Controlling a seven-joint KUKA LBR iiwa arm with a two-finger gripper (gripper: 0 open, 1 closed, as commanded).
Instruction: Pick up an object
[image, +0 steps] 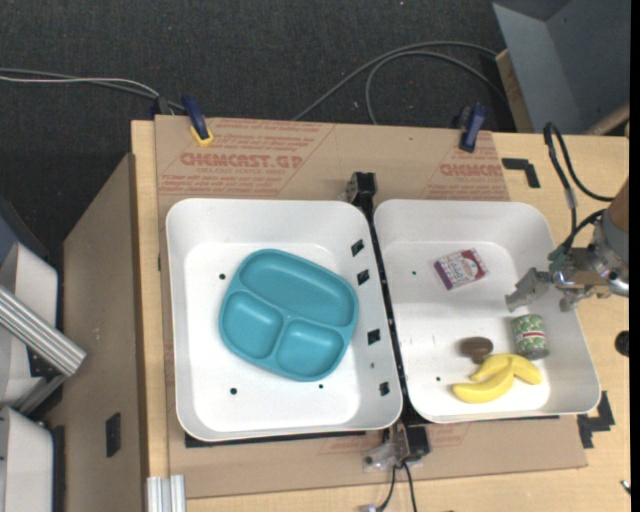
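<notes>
Four small things lie in the right bin (540, 225): a red-and-white packet (460, 269), a green-labelled can (529, 336), a brown lump (477, 348) and a yellow banana (497, 379) near the front wall. The left bin (190, 300) holds a teal divided tray (288, 314). The gripper (546, 288) hangs at the right bin's right side, just above the can; whether it is open or closed I cannot tell. Its placement suggests the can is the likely target, standing apart enough to be straddled.
</notes>
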